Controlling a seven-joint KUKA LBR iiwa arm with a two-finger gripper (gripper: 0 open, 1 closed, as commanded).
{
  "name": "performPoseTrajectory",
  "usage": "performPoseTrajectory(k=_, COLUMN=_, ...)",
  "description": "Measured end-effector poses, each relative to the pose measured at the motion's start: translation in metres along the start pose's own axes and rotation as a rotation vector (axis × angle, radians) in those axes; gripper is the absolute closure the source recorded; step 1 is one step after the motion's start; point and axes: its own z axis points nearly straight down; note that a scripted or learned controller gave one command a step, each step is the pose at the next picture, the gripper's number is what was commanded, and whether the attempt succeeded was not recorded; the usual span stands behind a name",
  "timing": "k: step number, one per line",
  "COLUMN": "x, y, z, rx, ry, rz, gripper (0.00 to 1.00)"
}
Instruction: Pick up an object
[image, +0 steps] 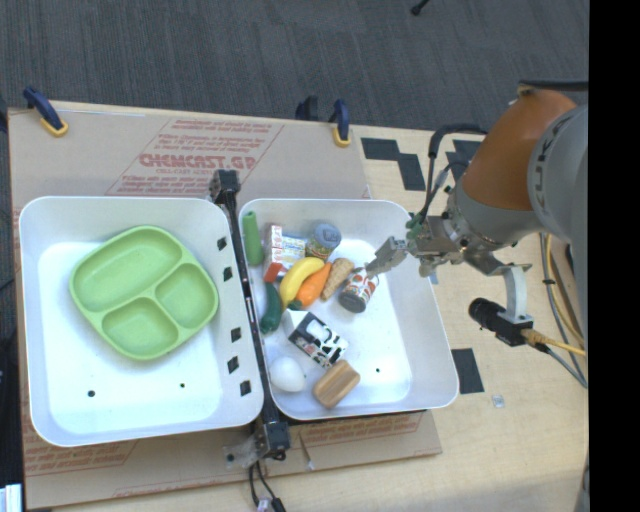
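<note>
My gripper (384, 256) hangs over the right side of the right bin (425, 330), reaching in from the right. Its tip is just above and to the right of a small red and white can (356, 291), which lies tilted on the bin floor. I see nothing held. Left of the can lie a tan potato-like piece (338, 274), an orange carrot (314, 286) and a yellow banana (298, 278). A grey-blue tin (323, 238) and a small red and white box (284, 243) sit at the bin's back.
A green cucumber (271, 311), a black and white box (320, 340), a white egg (288, 374) and a tan block (336, 384) lie toward the front. A green divided plate (143, 291) sits in the left bin (40, 380). Black clips line the divider (240, 300).
</note>
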Motion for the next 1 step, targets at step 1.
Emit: performPoseTrajectory(k=1, x=-0.0163, y=0.0527, z=0.0778, rx=0.004, ry=0.000, rz=-0.001, gripper=0.00)
